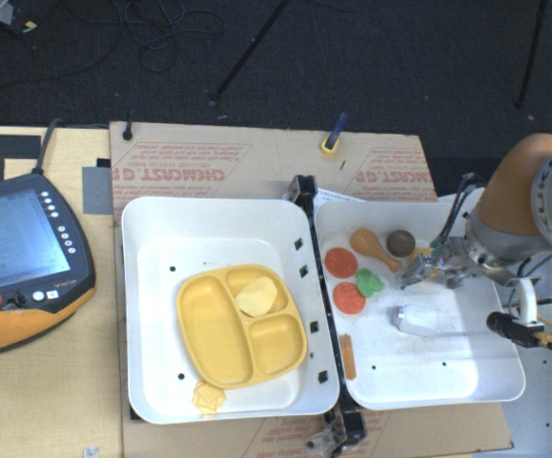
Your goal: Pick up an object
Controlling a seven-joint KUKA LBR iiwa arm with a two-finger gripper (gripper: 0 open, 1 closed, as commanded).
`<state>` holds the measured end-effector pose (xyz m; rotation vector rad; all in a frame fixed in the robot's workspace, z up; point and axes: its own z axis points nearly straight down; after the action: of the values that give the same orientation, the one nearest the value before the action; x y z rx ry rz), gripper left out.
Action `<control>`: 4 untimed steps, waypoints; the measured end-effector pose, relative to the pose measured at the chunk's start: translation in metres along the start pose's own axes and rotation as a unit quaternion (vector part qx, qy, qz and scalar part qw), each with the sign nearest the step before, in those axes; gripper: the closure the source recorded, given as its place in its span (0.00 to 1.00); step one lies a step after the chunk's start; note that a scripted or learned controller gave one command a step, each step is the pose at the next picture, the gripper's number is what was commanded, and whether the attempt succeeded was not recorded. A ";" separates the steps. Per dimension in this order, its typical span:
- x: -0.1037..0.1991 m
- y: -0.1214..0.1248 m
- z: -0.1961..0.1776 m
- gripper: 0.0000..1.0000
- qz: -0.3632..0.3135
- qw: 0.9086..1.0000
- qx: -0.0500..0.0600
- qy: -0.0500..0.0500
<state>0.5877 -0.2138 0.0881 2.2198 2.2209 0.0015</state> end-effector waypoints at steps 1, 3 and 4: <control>-0.001 0.011 0.000 0.00 0.001 1.000 0.001 0.000; -0.003 0.057 -0.024 0.00 0.001 1.000 0.000 -0.001; 0.050 0.057 0.001 0.00 -0.001 1.000 0.001 0.001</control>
<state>0.6442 -0.1638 0.0872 2.2200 2.2253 0.0006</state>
